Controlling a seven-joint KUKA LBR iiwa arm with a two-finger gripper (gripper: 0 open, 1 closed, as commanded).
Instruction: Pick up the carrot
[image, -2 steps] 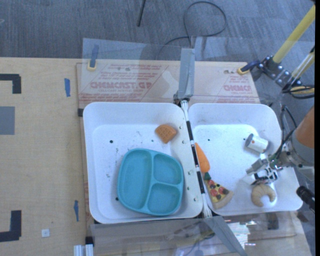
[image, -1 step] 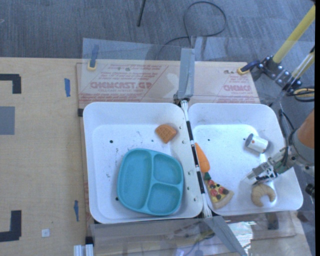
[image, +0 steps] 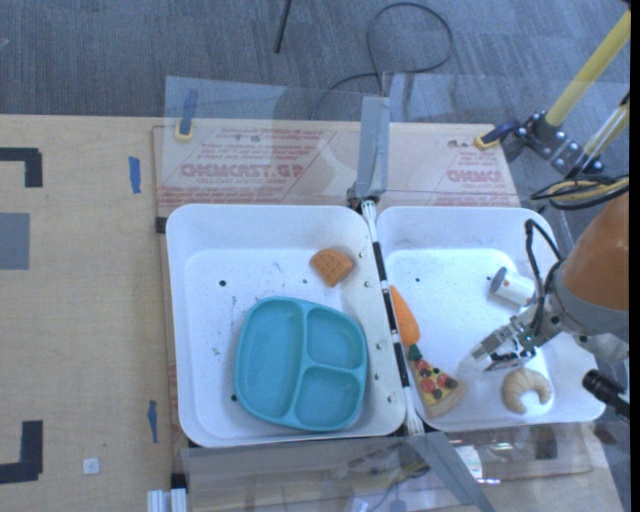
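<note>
A pale wooden bench (image: 80, 330) carried two shallow white bins side by side. The small orange carrot (image: 403, 314) lay in the right bin (image: 440, 235), against its left wall, just above a toy pizza slice (image: 437, 384). The arm's two-finger gripper (image: 508, 345) hung low over the same bin, well apart from the carrot and near a beige croissant (image: 526, 388); how it was set could not be told, and nothing showed in its grasp. A teal sectioned plate (image: 300, 364) sat in the left bin (image: 200, 300).
</note>
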